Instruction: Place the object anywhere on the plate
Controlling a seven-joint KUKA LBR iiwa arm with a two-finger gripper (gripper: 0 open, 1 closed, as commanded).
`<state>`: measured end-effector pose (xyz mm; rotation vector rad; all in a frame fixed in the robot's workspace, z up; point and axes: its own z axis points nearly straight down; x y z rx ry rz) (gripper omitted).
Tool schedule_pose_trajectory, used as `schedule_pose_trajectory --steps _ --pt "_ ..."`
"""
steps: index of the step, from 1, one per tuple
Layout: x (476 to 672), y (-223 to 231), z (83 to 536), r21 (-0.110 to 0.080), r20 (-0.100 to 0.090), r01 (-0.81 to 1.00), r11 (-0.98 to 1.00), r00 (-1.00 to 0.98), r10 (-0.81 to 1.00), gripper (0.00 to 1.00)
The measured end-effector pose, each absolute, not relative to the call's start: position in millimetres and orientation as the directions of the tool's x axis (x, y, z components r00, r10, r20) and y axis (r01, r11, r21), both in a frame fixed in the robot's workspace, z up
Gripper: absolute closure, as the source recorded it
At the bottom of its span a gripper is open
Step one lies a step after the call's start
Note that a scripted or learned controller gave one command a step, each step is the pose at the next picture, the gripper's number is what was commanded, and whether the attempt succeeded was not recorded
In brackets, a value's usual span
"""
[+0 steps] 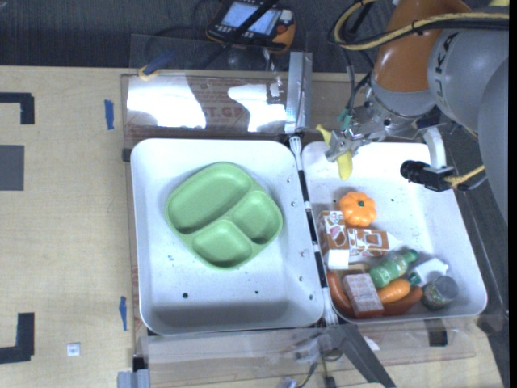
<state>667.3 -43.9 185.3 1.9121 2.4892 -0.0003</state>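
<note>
**Claw w/ banana over right bin's far-left corner**

The claw [346,140] hangs above the far-left corner of the right bin [468,249], fingers closed around a small yellow banana [346,165]. Banana hangs down from the fingertips, approx. upright, just right of the divider between the bins.

Green plate [224,214] w/ three compartments lies in the left bin [153,241], roughly centred, nothing on it. Plate and banana are well apart, w/ the bin walls between them.

Rest of the right bin: a small orange pumpkin [358,208] near the middle; just below it a brown-and-white carton [349,238]; a green bottle [393,265] lying tilted; a carrot [396,292] and a red-labelled packet [361,292] at the near edge; a dark round item [440,293] in the near-right corner, too small to tell what it is. All of these bunch together on the near side.

Grey arm [472,63] w/ orange band reaches in from upper right.
</note>
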Motion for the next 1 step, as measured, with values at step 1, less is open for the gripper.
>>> schedule_pose_trajectory --steps 1 --pt "637.8 43.5 195.8 -0.002 0.001 0.978 0.211 -0.211 0.978 1.0"
